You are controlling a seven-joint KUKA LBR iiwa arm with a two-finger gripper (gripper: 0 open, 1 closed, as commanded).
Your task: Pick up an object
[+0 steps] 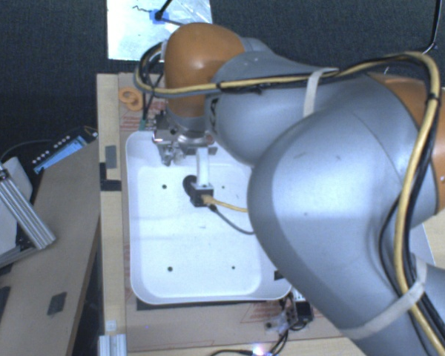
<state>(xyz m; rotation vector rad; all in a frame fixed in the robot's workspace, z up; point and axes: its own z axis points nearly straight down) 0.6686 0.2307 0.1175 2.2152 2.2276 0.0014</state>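
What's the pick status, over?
Gripper above far end of shallow white plastic bin. No grasp confirmed. Small orange ring on bench outside bin's far-left corner. Grey arm hides right side.

— What colour is the arm (334, 184)?
— Pale grey, with big, smooth, rounded shells across the centre and right of the frame.
— Any other colour?
— A glossy, domed orange band (196, 54) at upper centre, and another orange patch (439, 136) at the right edge.
— Cables?
— A yellow cable (419, 147) runs along the shells with a black one beside it, tied down by white straps (311, 87). Dark cables loop just left of the orange band.
— And the end effector (176, 153)?
— Dull metal-grey, small and blocky, just below the orange band.
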